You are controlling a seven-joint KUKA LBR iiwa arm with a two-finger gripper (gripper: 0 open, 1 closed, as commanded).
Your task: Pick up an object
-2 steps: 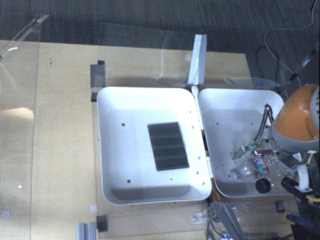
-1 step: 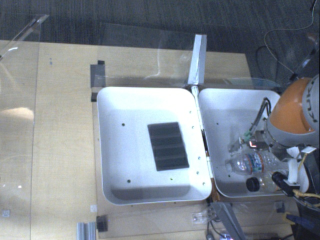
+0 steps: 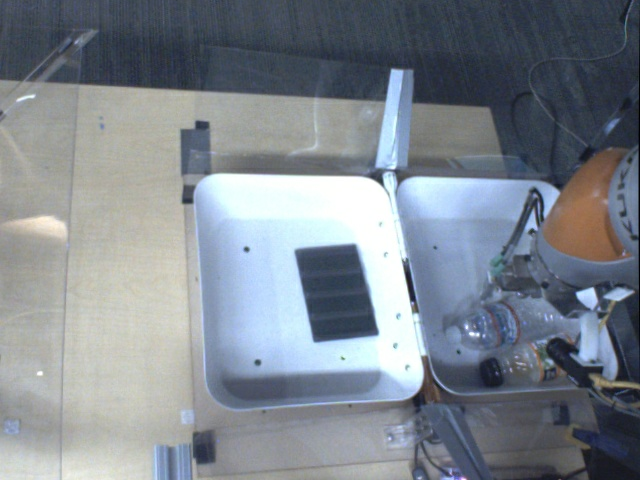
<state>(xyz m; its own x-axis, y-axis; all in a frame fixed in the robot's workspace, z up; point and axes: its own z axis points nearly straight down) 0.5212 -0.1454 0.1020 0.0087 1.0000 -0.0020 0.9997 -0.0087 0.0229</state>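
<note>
Grey metal of my gripper hangs low in the right bin, just above the clear plastic bottle; I cannot tell its state from here. That bottle lies on its side near the bin's front wall, a second, dark-capped bottle just beside it. I judge it light, slippery, easily dented; across the ribbed mid-body seems the best hold. A dark ridged pad lies in the left bin.

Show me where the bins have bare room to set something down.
Left bin: bare floor all round the black ridged pad, widest toward its left wall. Right bin: far half bare; near corner crowded by the clear bottle, a second bottle and the arm.
</note>
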